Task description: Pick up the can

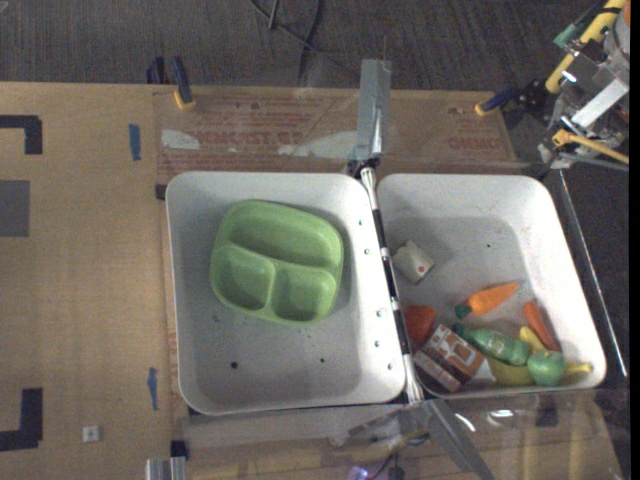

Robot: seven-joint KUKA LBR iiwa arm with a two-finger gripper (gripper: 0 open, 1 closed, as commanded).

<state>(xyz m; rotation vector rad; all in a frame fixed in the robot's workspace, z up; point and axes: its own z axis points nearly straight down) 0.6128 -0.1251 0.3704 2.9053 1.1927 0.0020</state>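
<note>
The can (412, 261) is a small pale cylinder with a reddish mark. It lies on its side in the right bin (470, 193), near that bin's left wall. My gripper (590, 108) is up at the top right corner of the camera view, beyond the right bin's far right corner and well away from the can. It appears as a cluster of white, yellow and grey parts with nothing seen in it.
Toy food crowds the right bin's near side: an orange carrot (490, 298), a red piece (420, 320), a brown box (450, 356), a green bottle (500, 346) and a yellow banana (520, 371). A green divided plate (277, 260) lies in the left bin (190, 298).
</note>
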